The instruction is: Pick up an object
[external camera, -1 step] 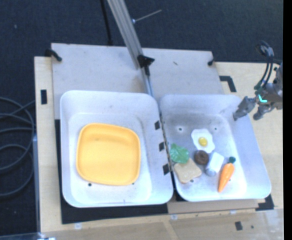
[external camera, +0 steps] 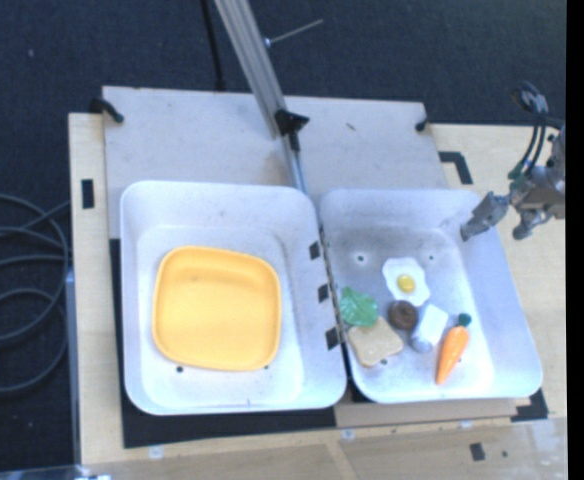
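The right bin [external camera: 492, 268] holds several toy foods: a fried egg [external camera: 406, 281], a green leafy piece [external camera: 358, 309], a brown doughnut-like round [external camera: 403, 315], a slice of toast [external camera: 374, 344], a small white and blue block [external camera: 429, 326] and an orange carrot [external camera: 452, 352]. My gripper [external camera: 502, 220] hangs over the right bin's upper right rim, above and to the right of the egg. Its two fingers stand spread apart with nothing between them.
The left bin [external camera: 137, 218] holds a yellow square plate [external camera: 217, 308]. A slanted metal pole [external camera: 257, 58] rises from behind the bins. Black cables [external camera: 12, 268] lie off the bench's left edge.
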You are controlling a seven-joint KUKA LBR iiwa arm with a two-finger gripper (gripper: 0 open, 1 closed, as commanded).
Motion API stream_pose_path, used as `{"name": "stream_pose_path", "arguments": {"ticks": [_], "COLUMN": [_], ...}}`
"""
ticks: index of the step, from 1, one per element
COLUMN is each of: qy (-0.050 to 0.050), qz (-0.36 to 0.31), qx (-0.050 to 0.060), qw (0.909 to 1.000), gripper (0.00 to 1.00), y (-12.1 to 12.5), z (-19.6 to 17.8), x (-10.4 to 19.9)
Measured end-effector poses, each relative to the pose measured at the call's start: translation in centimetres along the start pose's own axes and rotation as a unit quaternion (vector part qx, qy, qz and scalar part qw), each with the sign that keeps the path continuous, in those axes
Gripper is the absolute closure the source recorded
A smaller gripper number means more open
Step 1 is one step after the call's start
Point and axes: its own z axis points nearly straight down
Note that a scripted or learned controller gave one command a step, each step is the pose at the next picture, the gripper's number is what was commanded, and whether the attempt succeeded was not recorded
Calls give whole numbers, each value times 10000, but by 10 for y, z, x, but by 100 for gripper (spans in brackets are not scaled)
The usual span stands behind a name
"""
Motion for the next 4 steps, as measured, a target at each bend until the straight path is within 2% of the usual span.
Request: {"name": "stream_pose_path", "arguments": {"ticks": [3,4], "qy": [-3,-6], "qz": [3,4], "qx": [17,-11], "qw": [10000,10000], "gripper": [0,100], "y": [17,18], "z": [142,129], "x": [-7,-8]}}
